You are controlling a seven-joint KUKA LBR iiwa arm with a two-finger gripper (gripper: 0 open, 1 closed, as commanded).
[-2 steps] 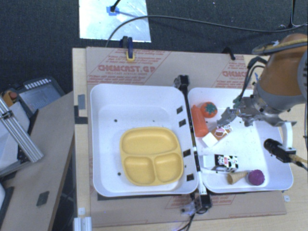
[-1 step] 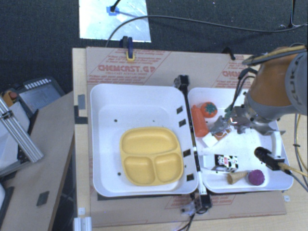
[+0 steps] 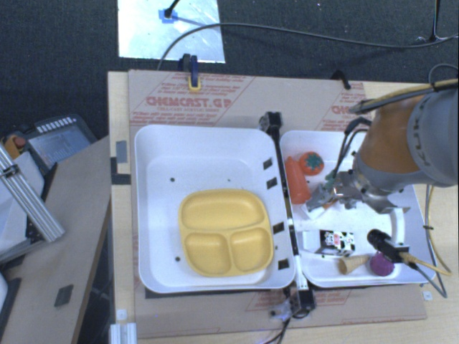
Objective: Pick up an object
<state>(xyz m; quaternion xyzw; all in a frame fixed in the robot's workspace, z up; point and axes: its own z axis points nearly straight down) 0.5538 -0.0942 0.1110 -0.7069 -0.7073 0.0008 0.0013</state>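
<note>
Yellow tray [image 3: 226, 239] in white left bin [image 3: 161, 156], orange carrot [image 3: 295, 181], orange-red tomato [image 3: 312, 162], black-and-white cow-patterned carton [image 3: 336, 241], purple ball [image 3: 380, 264], tan cone [image 3: 351, 265]

Two white bins, left [image 3: 154, 192] and right [image 3: 305, 140], in smooth moulded plastic with a soft sheen. Yellow divided tray [image 3: 224, 229] at the left bin's centre: smooth plastic, mildly glossy. Brown cardboard sheet [image 3: 237, 99] under both, matt, red print at 12 o'clock. Shiny metal-looking plate [image 3: 171, 20] beyond it at 11 o'clock, reflective and streaked. Dark floor [image 3: 57, 41] around, matt and grainy like carpet. Arm [image 3: 423, 145]: grey casing smooth and satin, orange band semi-gloss. Orange carrot-like toy [image 3: 295, 180] and tomato-like toy [image 3: 312, 162] at the right bin's 10 o'clock, smooth plastic look. Purple ball-like piece [image 3: 381, 264] at 5 o'clock, matt. Pale bench edge [image 3: 115, 113] at 9 o'clock, wood-like, dull.
</note>
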